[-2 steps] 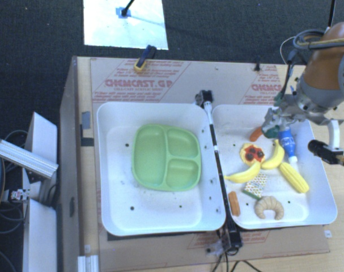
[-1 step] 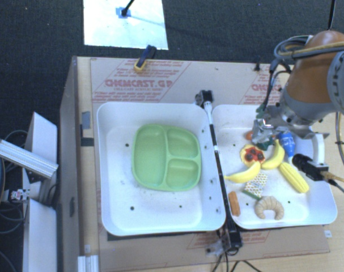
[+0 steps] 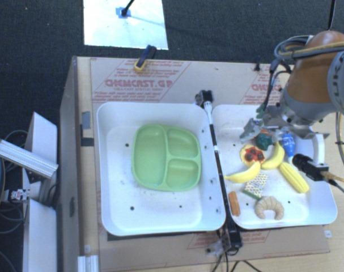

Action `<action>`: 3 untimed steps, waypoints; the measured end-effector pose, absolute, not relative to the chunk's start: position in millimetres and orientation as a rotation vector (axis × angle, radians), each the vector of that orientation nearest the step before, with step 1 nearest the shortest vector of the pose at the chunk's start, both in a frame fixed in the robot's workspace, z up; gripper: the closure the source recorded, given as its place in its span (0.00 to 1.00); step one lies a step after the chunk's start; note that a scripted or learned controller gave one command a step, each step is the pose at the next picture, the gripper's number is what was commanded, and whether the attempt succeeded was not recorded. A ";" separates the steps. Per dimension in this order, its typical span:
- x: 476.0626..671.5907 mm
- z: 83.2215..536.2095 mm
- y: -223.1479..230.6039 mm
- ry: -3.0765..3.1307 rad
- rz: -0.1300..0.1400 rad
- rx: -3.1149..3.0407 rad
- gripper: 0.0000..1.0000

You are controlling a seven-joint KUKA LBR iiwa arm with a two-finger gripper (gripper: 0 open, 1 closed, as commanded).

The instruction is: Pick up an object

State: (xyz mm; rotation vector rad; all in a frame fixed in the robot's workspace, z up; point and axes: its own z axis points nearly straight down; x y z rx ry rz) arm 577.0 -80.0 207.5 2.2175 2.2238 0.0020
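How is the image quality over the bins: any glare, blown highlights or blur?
Camera view: the sheet on the floor is washed out nearly to white. Camera view: the left bin and right bin are bright but keep detail, with faint shadows. Camera view: the tray, banana and croissant have clear edges; the arm looks slightly soft.

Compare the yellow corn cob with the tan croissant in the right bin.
Colour: the yellow plastic corn cob is bright yellow, while the tan toy croissant is pale brown.
Shape: the corn cob is a straight stick; the croissant is a curved crescent with its tips turned toward the front wall.
Place: the corn cob lies diagonally, further back; the croissant sits nearer the front edge.
Both lie loose on the floor of the right white bin.
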 end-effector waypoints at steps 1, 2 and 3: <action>585.9 84.4 -116.9 2.221 0.001 2.219 0.00; 586.7 95.1 -116.6 2.222 0.004 2.217 1.00; 605.3 185.4 -55.5 2.224 0.005 2.215 1.00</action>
